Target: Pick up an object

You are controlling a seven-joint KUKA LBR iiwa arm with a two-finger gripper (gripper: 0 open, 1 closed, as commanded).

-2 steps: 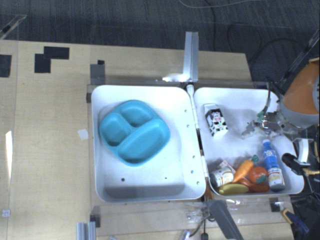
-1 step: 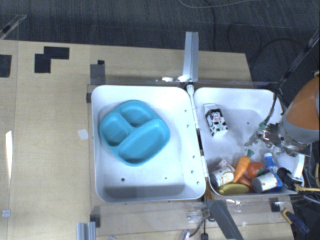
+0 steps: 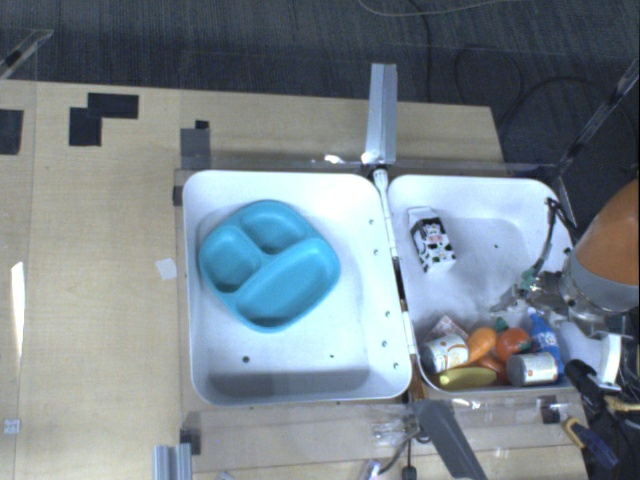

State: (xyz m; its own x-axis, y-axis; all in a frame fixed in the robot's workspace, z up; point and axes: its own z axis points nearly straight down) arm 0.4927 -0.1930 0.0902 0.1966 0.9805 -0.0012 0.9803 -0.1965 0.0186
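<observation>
The grey arm with the orange band (image 3: 612, 240) is reaching into the right shallow white bin (image 3: 500, 193), and its gripper (image 3: 536, 294) is hanging toward the view's right and a little below the small white carton with black patches (image 3: 432, 242), which is lying alone on the bin floor. Whether the gripper is spread or pressed together I cannot tell, and nothing is showing as pinched in it.

Below the carton, a huddle of small things is crowding the bin's near edge. A white cup with a red-and-yellow label (image 3: 447, 349) is lying almost straight below the carton. An orange carrot-shaped toy (image 3: 482, 343) and a red rounded toy (image 3: 513, 339) are sitting further toward the view's right of it, touching each other. A yellow banana-shaped toy (image 3: 467, 376) is lying lowest, beside a silver metal can (image 3: 533, 369). A blue plastic bottle (image 3: 544, 334) is standing just under the gripper.

Well to the view's left of the carton, a turquoise divided plastic plate (image 3: 268, 264) is resting in the left white bin (image 3: 300, 383).
</observation>
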